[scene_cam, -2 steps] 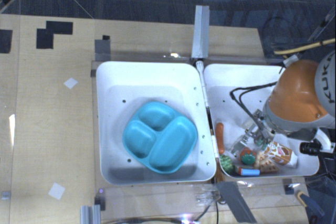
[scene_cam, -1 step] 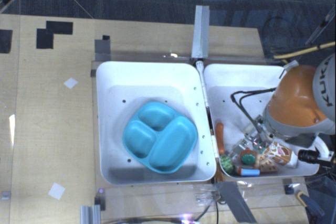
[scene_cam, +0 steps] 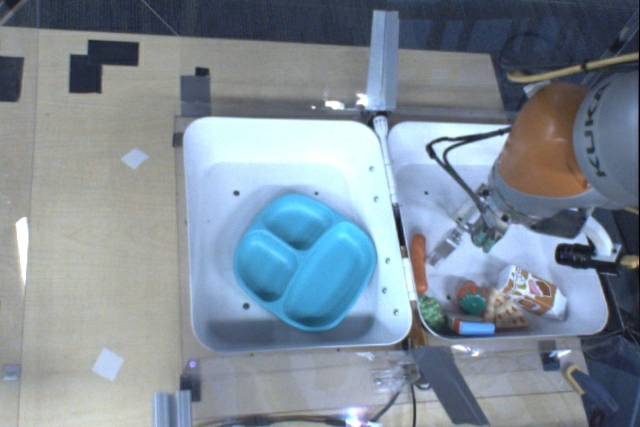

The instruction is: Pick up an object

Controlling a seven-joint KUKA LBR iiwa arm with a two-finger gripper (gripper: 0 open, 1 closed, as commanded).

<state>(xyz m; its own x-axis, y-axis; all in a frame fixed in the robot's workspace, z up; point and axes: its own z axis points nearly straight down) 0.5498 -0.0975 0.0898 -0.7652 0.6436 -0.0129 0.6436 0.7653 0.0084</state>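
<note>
Here, slim orange carrot (scene_cam: 418, 262) lies flat.

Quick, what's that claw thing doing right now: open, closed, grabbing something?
Gripper: cannot be told whether open or closed; it hangs over the right bin, above the orange carrot-like piece, with nothing seen in its grasp.

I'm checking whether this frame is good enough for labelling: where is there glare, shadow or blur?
Camera view: bright glare on the left bin rim at top and on the bench at the bottom edge; soft shadow under the blue divided plate; the pincer looks slightly blurred; small items in the right bin stay fairly sharp, such as the carrot.
</note>
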